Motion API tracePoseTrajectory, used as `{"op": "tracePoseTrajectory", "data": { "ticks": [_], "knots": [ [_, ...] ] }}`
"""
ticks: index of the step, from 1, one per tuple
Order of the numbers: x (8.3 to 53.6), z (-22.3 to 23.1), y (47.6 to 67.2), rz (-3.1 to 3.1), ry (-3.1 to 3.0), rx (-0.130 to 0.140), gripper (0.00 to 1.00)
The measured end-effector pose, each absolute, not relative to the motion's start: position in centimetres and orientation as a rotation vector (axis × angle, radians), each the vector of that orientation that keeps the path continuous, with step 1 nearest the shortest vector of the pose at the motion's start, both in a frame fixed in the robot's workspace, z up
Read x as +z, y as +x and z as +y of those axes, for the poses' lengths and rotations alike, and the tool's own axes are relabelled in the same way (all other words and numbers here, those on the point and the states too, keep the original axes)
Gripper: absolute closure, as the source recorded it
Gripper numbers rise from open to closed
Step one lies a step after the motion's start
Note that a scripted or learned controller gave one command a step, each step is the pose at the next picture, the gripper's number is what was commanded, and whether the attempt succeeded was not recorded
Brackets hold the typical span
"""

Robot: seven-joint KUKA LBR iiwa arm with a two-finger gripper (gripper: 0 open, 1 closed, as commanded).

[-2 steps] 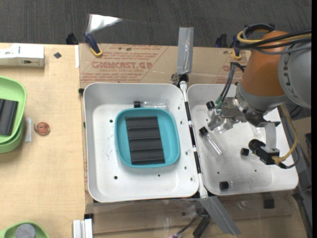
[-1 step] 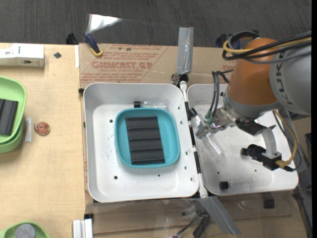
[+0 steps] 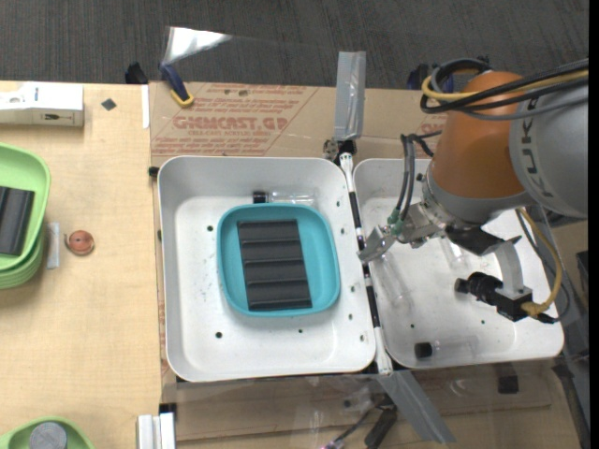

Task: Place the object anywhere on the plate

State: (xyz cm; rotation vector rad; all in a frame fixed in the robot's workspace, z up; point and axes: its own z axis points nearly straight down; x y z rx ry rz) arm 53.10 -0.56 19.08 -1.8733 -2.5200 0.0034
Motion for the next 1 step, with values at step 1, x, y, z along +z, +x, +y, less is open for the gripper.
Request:
{"op": "tracePoseTrajectory", "data": {
  "ticks": [1],
  "knots": [
    [22.41, 0.58, 56.73, -2.542, -1.846, 0.003, 0.0]
  ]
}}
